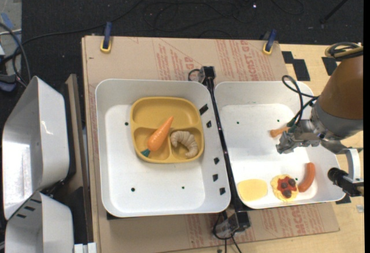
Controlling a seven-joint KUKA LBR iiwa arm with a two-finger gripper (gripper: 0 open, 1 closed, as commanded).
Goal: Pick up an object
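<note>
Arm: broad rounded orange band at the right, grey segment under it. Dark grey metallic tool with blocky parts. Black cable loops from wrist on far side.

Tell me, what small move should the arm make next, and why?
Probably lower straight down a little. The gripper hangs in the right bin beside a small orange piece, and nothing shows between its fingers. The sausage and the yellow disc lie farther off.
</note>
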